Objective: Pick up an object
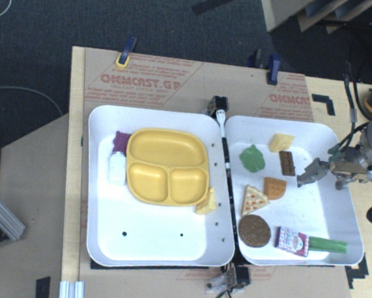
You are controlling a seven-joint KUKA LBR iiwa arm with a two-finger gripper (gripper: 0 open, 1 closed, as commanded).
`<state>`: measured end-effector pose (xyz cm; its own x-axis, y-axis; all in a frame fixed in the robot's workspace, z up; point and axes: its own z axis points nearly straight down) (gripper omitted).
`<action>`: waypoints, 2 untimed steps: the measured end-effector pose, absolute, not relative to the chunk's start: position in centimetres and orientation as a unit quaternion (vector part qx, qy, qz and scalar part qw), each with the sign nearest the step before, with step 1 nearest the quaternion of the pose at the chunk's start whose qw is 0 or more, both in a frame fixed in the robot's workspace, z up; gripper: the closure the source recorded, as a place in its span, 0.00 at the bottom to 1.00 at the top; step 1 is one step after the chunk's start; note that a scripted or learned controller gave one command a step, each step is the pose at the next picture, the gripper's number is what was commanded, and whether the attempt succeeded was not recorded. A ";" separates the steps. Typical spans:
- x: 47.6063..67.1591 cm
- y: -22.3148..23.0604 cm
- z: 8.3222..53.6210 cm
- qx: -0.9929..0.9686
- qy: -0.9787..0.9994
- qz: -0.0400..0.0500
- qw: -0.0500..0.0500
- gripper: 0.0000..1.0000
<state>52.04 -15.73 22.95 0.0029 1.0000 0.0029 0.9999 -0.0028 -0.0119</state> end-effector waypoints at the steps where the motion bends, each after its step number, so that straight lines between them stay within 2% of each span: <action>1: 52.3 -15.7 23.5 -0.707 -0.707 0.000 0.000 0.00; 2: 51.8 -16.1 17.3 -0.707 -0.707 0.002 0.004 0.00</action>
<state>51.81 -16.10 17.27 0.0011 1.0000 0.0029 1.0000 -0.0011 -0.0084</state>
